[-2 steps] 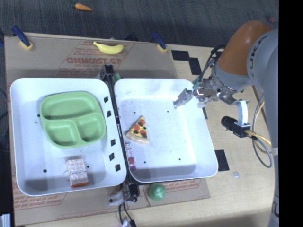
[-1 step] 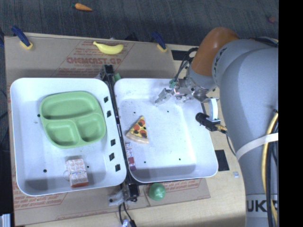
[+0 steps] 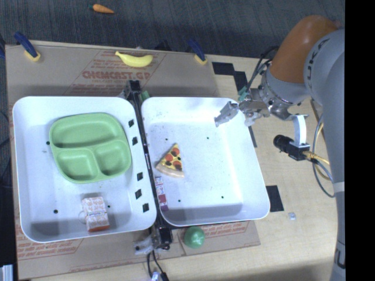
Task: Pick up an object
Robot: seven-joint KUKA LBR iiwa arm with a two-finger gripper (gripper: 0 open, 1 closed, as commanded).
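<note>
A toy pizza slice [image 3: 171, 160] lies in the right bin [image 3: 234, 183], near its left wall. My gripper [image 3: 237, 112] hangs over the right bin's back right corner, up and to the right of the pizza slice, and nothing shows between its fingers [image 3: 224, 115]. In the left bin [image 3: 29, 157] sit a green divided plate [image 3: 89, 146] and a small wrapped packet [image 3: 95, 212] near the front.
A toy banana [image 3: 135, 58] rests on the cardboard behind the bins. A green ball [image 3: 194, 237] sits in front of the right bin. An orange carrot [image 3: 103, 8] lies on the dark floor at the back. Blue clamps [image 3: 28, 47] hold the cardboard.
</note>
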